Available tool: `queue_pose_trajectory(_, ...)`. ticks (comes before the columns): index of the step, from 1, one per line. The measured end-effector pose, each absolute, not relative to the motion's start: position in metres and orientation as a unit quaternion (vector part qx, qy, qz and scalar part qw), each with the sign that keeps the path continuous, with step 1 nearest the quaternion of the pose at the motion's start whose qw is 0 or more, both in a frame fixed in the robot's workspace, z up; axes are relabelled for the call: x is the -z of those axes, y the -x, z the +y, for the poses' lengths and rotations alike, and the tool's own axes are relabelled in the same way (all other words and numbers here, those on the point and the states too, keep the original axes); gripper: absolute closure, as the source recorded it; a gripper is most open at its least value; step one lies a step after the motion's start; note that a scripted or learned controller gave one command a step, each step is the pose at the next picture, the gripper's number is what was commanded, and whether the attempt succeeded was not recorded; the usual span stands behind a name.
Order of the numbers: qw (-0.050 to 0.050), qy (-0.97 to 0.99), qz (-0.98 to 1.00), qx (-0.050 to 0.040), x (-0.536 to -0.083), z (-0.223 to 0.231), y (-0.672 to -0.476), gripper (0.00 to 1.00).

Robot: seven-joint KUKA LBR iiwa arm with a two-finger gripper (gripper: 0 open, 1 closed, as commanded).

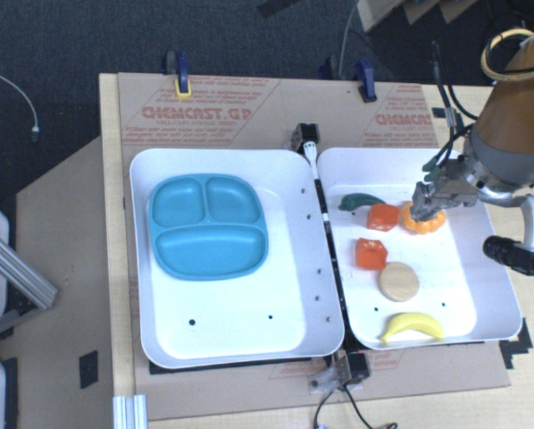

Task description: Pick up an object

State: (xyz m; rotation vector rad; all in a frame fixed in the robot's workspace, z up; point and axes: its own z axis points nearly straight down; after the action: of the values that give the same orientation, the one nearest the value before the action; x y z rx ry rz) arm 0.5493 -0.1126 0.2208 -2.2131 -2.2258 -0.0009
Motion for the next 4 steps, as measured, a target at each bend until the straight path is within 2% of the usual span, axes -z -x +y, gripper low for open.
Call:
queue_pose_trajectory(1, 0.002, 0.705, -0.709, -0.0001, -0.211, -0.058, -0.557, 1.0)
queue_pose_trajectory(2, -0.001, 0.705, -0.709, 0.0012, -0.22, -0.013, -0.573, 1.0)
queue_pose_trajectory(4, 0.0, 0.705, -0.709, 0.0012, -0.222, 0.092, -0.578, 1.0)
